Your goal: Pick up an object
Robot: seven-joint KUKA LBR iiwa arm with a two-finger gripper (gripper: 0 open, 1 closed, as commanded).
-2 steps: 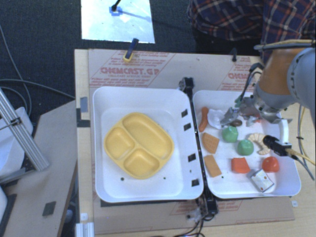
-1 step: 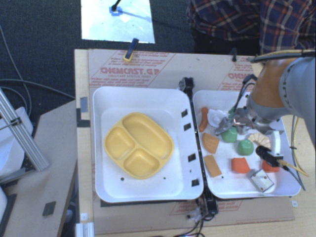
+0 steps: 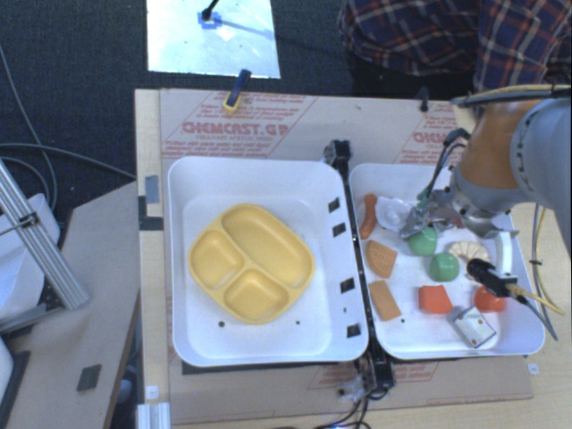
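Colours on the bench: white bins, yellow tray, bright small pieces.
The left shallow white plastic bin point(image 3: 183, 266) holds a pale yellow three-compartment tray point(image 3: 250, 262). The right shallow white bin point(image 3: 527, 333) carries two round green pieces point(image 3: 433, 253), orange wedge-shaped pieces point(image 3: 382, 280), a long orange-red piece point(image 3: 368, 215), a red-orange block point(image 3: 435, 299), a red round piece point(image 3: 489, 299) and a small white box with a dark patch point(image 3: 474, 327). The grey robot arm point(image 3: 545, 155) wears an orange band point(image 3: 492, 146). Above it is red and blue plaid cloth point(image 3: 447, 16). The bench board point(image 3: 259, 123) is tan with red lettering.

Robotics lab: test bench point(image 3: 268, 119), cables point(image 3: 27, 141), bins point(image 3: 268, 181).
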